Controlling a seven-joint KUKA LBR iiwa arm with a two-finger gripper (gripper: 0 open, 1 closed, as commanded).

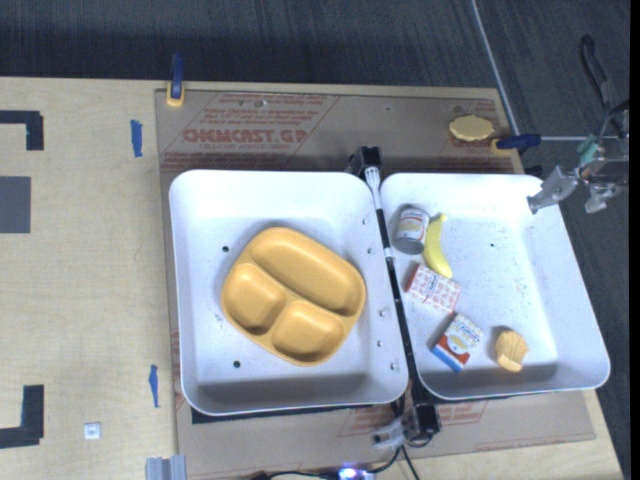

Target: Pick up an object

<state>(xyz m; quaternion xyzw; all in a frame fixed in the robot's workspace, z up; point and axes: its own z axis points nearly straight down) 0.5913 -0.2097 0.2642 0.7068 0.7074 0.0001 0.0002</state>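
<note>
The arm [590, 168] is cut off at the right edge, its jaws' state impossible to tell.

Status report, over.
Gripper at right bin's far right rim, holding nothing. Banana, can, cartons unpicked. Yellow tray in left bin. Nothing in the way.

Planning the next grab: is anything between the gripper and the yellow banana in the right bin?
Nothing visible. The gripper sits at the right white bin far corner; bare floor lies between it and the yellow banana.

Banana [436, 247] — right bin, perhaps upright
</note>
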